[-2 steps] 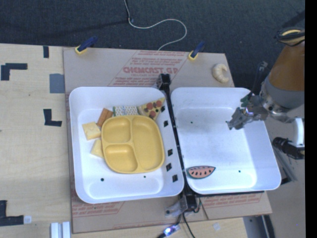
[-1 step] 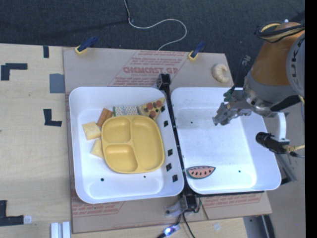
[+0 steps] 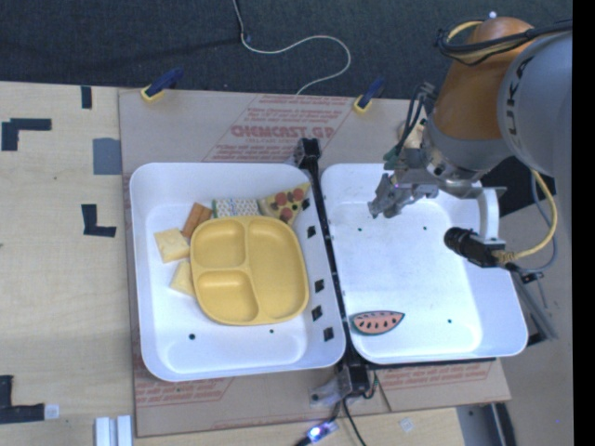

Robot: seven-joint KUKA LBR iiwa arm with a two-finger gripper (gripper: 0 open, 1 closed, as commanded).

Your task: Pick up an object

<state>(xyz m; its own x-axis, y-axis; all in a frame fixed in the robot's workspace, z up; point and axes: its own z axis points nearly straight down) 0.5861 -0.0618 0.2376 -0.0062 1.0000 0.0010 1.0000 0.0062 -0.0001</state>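
Nearest you, at the front edge of the right bin (image 3: 483,337), lies the watermelon slice (image 3: 376,321), flat, red with dark seeds and a green rind, free on all sides for a grasp. Farther back, the gripper (image 3: 383,205) hovers over bare bin floor, well apart from it; whether its fingers are clenched you cannot tell.

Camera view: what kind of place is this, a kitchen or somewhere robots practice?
Probably a robot test bench: the arm's gripper hangs over two white bins, with toy food like a watermelon slice.
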